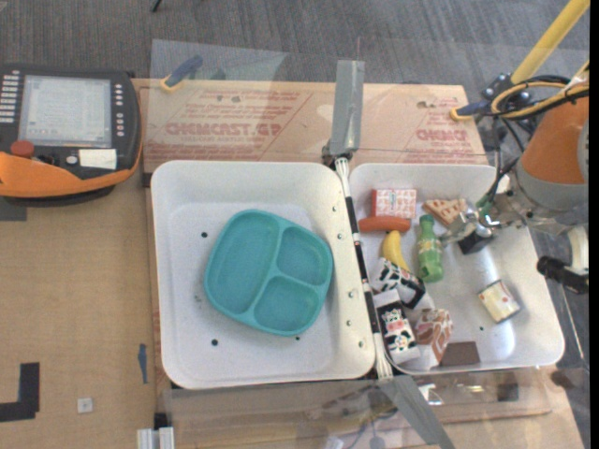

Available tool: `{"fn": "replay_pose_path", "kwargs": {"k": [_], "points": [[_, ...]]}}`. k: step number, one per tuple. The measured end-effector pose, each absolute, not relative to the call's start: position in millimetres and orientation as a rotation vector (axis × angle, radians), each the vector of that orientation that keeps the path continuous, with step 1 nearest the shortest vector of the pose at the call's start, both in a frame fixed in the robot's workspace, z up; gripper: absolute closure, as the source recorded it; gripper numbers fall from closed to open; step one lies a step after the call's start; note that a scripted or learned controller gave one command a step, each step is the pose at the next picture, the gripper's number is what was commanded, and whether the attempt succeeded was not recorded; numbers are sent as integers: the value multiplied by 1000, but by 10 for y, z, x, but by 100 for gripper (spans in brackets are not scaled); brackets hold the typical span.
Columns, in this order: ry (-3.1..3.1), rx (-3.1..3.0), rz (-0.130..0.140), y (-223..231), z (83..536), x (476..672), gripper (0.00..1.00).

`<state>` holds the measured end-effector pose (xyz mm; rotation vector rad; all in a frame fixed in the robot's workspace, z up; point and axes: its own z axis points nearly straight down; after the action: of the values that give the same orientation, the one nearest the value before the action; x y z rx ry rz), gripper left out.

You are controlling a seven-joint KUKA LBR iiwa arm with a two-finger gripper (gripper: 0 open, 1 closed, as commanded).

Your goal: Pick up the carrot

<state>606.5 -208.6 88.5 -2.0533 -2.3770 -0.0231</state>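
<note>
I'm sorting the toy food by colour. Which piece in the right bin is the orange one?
The carrot, a flat orange-red piece lying just below the pink box. The banana is yellow and the bottle green.

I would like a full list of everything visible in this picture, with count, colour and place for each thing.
Shallow white bins: two, side by side on the bench.
Divided teal plastic plate: one, left bin.
Orange carrot: one, right bin, upper left.
Pink patterned box: one, just above the carrot.
Yellow banana: one, below the carrot.
Green bottle: one, right of the banana.
Black-and-white cow-patterned items: two, right bin's left side.
Small white box: one, right bin, right side.
Orange-and-grey control pendant: one, far left.
Gripper: one, dark, over the right bin.
</note>
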Motion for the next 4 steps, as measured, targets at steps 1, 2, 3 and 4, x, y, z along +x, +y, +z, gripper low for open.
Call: {"fn": "replay_pose_path", "kwargs": {"k": [1,2,3,4], "points": [[-2401,-2026,-1,-1763,922,5817,0],[-2537,-1859,-1,-1691,870,5835,0],[-2541,-1863,-5,-1693,987,5855,100],[-2709,-1598,-2,-1093,2116,5652,100]]}}
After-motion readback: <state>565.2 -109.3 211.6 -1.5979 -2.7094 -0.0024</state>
